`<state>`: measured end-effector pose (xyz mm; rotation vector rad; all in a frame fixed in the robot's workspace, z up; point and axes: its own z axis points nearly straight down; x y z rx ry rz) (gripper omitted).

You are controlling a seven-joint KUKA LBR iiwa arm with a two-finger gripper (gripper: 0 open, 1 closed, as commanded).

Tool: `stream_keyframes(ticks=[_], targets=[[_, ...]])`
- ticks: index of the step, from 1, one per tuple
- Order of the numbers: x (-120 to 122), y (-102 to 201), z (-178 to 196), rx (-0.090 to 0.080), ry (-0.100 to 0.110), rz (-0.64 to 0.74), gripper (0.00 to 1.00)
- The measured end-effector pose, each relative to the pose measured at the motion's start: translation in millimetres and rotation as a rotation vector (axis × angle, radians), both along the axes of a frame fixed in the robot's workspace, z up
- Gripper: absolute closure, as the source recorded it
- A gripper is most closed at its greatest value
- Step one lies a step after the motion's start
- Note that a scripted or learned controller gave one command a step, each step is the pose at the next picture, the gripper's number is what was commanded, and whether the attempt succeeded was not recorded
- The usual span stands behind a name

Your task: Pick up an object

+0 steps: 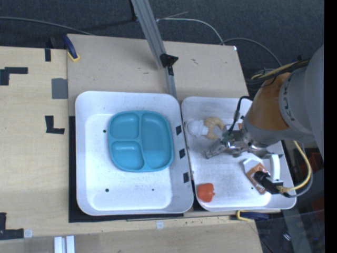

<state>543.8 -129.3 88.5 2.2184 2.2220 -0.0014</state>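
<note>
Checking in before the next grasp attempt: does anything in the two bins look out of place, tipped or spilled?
Nothing looks spilled or damaged. The blue divided plate lies flat in the left bin. In the right bin, the gripper is low beside a white and tan object, and an orange object rests by the front left corner.

The arm [295, 107] runs out of frame at the right edge, and its wrist covers part of the right bin [221, 196]. The gripper [213, 152] is blurred, its fingers too indistinct to read. The pale object [206, 127] beside it is too small to identify.
</note>
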Motion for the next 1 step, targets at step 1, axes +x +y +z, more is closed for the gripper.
stream_keyframes(ticks=[1], targets=[[-0.6, 0.8, 10.1, 0.002, 0.001, 0.001, 1.00]])
